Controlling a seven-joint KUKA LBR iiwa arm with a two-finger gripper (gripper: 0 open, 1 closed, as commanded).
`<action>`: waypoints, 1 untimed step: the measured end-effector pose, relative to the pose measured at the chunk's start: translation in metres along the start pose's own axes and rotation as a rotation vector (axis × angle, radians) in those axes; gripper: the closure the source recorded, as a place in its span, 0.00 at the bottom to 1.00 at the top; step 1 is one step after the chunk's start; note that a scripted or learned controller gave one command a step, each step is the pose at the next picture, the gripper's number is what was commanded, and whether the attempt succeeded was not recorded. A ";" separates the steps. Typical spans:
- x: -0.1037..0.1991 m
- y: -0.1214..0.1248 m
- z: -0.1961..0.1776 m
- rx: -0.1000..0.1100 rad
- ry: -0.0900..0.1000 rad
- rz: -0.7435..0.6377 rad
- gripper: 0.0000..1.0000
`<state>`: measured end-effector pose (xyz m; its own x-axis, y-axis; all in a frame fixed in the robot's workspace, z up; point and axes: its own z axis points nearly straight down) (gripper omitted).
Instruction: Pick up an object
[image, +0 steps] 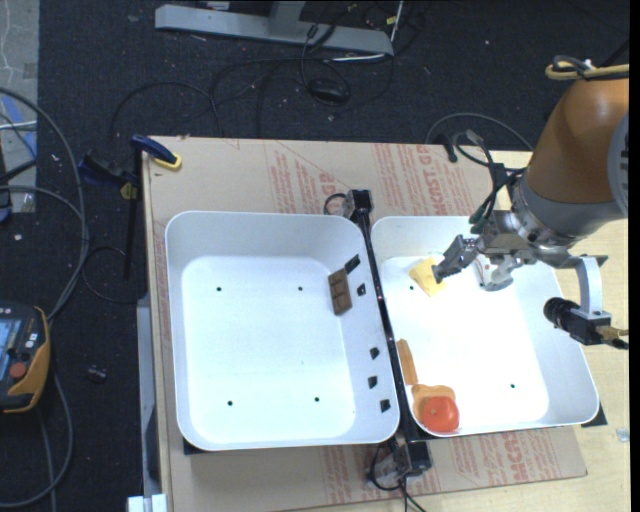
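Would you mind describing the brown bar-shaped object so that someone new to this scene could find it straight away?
Start at the left bin of the two white bins. Along its right wall, toward the far end, lies the brown bar, small, flat and segmented. It is the only brown item there; the yellow piece and the red ball lie in the right bin.

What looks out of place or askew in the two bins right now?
Nothing is spilled or broken. A brown block leans against the left bin's right wall instead of lying flat. In the right bin, a red ball and an orange piece crowd the near-left corner. The tool hovers by a yellow block.
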<state>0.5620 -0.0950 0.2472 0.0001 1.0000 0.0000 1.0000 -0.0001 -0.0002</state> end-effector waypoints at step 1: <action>-0.032 0.066 0.064 -0.002 -0.001 0.000 0.00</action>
